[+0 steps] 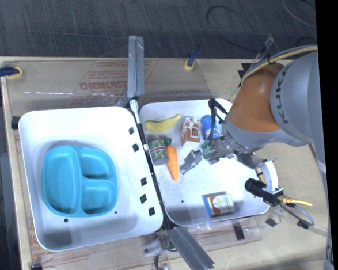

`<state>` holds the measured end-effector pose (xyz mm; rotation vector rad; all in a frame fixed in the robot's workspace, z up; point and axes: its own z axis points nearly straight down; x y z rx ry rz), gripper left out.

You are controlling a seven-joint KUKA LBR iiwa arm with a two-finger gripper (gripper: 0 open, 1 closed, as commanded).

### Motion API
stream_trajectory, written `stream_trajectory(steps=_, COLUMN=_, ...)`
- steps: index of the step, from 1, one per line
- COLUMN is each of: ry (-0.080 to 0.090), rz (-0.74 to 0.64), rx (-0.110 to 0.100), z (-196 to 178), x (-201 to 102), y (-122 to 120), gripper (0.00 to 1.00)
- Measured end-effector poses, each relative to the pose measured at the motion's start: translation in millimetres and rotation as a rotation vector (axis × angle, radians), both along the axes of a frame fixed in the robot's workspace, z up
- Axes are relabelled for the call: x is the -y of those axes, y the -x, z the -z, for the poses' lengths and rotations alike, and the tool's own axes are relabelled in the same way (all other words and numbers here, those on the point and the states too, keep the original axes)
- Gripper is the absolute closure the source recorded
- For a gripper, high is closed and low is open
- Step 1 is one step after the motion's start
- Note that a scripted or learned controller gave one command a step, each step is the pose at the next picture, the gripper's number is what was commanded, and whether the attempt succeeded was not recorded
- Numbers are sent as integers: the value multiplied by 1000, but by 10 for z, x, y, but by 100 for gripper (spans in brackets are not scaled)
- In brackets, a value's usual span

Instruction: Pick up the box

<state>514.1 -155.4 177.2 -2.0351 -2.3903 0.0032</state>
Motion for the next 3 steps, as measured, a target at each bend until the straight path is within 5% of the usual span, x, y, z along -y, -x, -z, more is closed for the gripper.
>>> stream_trajectory(steps=1, ry=0, rz=84, rx=-1, z=676, x=556, y=383, gripper=0)
stream_trajectory(steps=2, ry=0, rz=-66, rx=3, z=853, x=551, y=152, gripper=0)
stream_trajectory(steps=3, ry=-1, rz=-59, rx=1, z=856, x=540, y=369, gripper=0)
